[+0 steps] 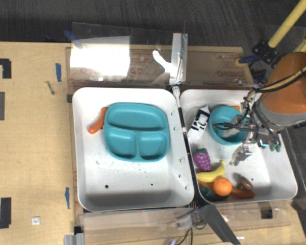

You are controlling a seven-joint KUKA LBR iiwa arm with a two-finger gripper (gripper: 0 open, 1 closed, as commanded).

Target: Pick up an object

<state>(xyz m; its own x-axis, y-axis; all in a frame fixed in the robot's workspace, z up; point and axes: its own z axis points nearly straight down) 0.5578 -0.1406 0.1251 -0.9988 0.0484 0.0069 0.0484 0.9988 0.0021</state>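
Claw [240, 154] over right bin [283, 175], near teal bowl [225, 125].

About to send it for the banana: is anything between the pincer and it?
Nothing visible. The pincer hangs over bare bin floor; the banana lies to its left, with purple grapes and an orange touching it.

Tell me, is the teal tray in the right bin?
No, the tray lies in the left bin, beside a carrot.
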